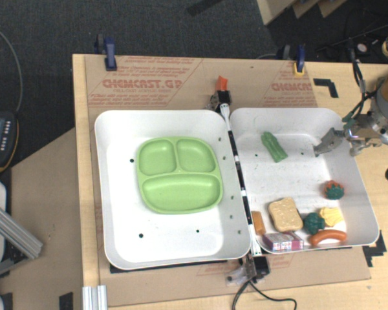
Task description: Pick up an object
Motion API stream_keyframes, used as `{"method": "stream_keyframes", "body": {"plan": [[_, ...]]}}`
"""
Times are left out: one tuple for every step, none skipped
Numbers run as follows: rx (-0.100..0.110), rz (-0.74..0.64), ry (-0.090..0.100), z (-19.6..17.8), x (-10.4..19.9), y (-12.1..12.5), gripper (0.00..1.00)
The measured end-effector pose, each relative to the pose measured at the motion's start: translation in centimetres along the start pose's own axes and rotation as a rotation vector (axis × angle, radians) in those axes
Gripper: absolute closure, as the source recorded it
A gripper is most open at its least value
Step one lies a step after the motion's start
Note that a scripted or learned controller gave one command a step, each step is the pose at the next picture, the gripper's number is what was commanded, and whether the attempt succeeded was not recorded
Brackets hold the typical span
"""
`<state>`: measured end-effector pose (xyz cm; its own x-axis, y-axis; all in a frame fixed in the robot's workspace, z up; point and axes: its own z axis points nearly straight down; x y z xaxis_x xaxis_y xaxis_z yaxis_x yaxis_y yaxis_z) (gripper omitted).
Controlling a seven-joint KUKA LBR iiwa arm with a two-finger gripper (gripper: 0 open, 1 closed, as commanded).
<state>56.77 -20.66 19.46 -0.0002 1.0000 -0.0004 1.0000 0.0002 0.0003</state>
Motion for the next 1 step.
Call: {"method": "stream_keyframes", "body": {"plan": [[0.000,-0.003,0.004,9.99,-1.28,-1.69,0.00]]}}
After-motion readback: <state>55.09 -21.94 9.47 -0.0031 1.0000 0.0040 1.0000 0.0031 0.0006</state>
